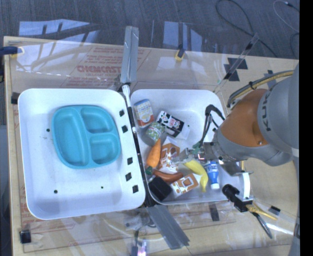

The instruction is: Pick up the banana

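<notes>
Banana (197,168): likely a light, smooth toy wedged among clutter in the right bin (191,98); you should grip its mid-body crosswise; jaws' state cannot be told.

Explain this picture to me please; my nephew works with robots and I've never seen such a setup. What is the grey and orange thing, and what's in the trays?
The photo looks down at a slant from one fixed camera above a bench. The grey and orange thing is a robot arm reaching in from the right; its gripper is over the right bin. That bin holds a clutter: a yellow banana, a carrot, a small blue bottle and some packets. The left bin holds a blue divided plate. I cannot tell whether anything is held.
</notes>
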### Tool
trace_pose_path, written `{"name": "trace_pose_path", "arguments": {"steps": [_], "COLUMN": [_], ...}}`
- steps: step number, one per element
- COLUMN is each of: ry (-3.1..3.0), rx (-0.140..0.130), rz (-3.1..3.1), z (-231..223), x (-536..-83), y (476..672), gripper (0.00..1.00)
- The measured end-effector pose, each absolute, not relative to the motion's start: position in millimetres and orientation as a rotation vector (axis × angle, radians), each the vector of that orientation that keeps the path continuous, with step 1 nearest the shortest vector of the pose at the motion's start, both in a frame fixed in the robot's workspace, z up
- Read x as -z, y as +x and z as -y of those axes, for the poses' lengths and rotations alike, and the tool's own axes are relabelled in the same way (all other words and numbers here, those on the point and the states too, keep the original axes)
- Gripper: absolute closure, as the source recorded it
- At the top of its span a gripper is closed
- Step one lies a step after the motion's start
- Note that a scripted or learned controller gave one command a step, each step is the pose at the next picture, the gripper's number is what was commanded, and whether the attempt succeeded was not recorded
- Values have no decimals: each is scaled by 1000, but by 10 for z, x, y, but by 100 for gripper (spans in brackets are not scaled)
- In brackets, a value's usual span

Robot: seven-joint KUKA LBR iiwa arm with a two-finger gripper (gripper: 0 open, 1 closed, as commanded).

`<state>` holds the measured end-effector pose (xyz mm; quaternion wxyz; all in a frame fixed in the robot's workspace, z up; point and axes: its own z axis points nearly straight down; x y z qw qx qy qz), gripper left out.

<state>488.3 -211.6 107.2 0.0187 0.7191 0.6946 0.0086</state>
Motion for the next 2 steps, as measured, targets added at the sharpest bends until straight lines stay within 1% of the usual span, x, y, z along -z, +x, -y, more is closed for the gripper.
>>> {"name": "trace_pose_path", "arguments": {"steps": [1, 2], "ry": [2268, 2266], "rx": [-25, -21], "rz": [-2120, -2126], "z": [2108, 2105], "x": [-1067, -1155], "y": [4871, 4864], "gripper": [0, 100]}}
